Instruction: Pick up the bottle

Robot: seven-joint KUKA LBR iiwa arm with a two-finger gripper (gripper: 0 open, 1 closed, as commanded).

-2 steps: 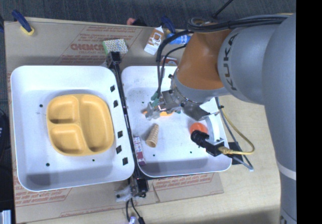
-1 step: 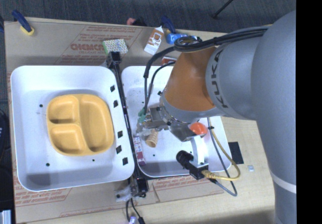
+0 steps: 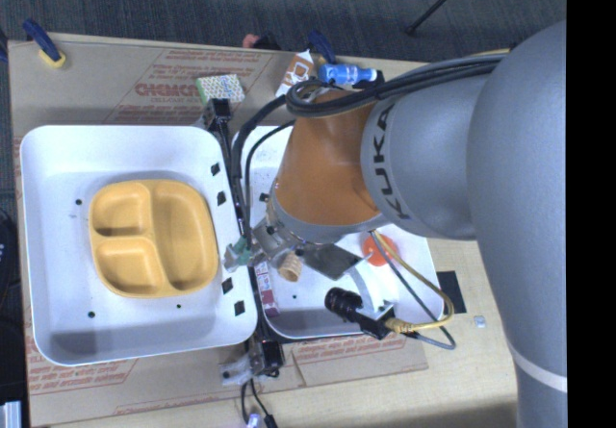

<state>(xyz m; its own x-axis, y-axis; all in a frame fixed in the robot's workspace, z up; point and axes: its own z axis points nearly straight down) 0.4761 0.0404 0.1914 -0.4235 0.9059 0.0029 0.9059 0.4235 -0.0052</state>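
My gripper (image 3: pixel 256 253) hangs low over the left edge of the right bin (image 3: pixel 318 325), close to the wall shared with the left bin. The orange band and grey arm cover most of that bin. Just under the wrist a small tan cap-like piece (image 3: pixel 287 268) pokes out. Below it a slim pale thing with a dark red label (image 3: pixel 262 295) lies along the bin's left wall; I cannot tell whether these are parts of the bottle. Whether anything sits between the fingers is hidden by the wrist.
A yellow three-compartment plate (image 3: pixel 152 236) lies in the left bin (image 3: pixel 58 157). An orange-red object (image 3: pixel 378 249) sits in the right bin beside the arm. Blue clamps (image 3: pixel 43 43) and a small green patterned piece (image 3: pixel 219 88) lie on the cardboard behind the bins.
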